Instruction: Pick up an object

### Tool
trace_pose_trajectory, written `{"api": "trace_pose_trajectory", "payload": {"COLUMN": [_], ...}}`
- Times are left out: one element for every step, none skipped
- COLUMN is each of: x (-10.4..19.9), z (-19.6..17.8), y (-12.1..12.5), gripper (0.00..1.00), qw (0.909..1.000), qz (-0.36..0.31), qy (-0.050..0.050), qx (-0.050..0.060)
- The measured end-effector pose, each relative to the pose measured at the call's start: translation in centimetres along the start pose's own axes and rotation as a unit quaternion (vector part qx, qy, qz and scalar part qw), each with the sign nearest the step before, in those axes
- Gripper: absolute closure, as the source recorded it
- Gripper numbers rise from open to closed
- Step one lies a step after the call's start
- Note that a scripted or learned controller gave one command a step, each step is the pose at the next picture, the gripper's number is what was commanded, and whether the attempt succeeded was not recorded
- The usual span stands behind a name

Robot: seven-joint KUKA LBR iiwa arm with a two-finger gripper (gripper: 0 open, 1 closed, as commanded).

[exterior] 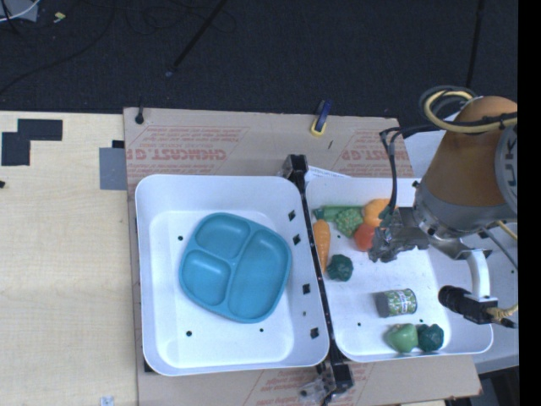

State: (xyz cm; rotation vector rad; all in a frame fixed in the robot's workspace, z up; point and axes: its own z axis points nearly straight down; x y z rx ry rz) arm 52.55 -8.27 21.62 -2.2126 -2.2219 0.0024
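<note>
Seen from above, two shallow white bins sit side by side on a bench. The landmark here is the black divider (pixel 308 260) where the bins meet. Left of the divider, the left bin (pixel 161 328) holds a blue sectioned plate (pixel 235 266). Just right of the divider lies an orange carrot (pixel 322 242), with a small dark green piece (pixel 340 267) beside its lower end and a broccoli-like green piece (pixel 345 219) beside its upper end. Further right from the divider are a red and orange cluster (pixel 370 223), a small tin can (pixel 396 302), and two green pieces (pixel 414 337) lower down. The gripper (pixel 382 245) hangs low in the right bin (pixel 418 260), touching or just beside the red piece. Whether it is apart or closed cannot be told. Nothing appears lifted, so the pick seems not yet done; grasping and raising remain.
</note>
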Motion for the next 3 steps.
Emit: {"api": "trace_pose_trajectory", "payload": {"x": [1.8, 1.8, 1.5], "z": [-0.5, -1.1, -1.9], "y": [0.4, 0.6, -0.2], "gripper": [1.0, 1.0, 1.0], "qw": [1.0, 1.0, 1.0], "qz": [0.001, 0.001, 0.002], "qy": [-0.001, -0.001, -0.001], "qx": [-0.001, -0.001, -0.001]}}
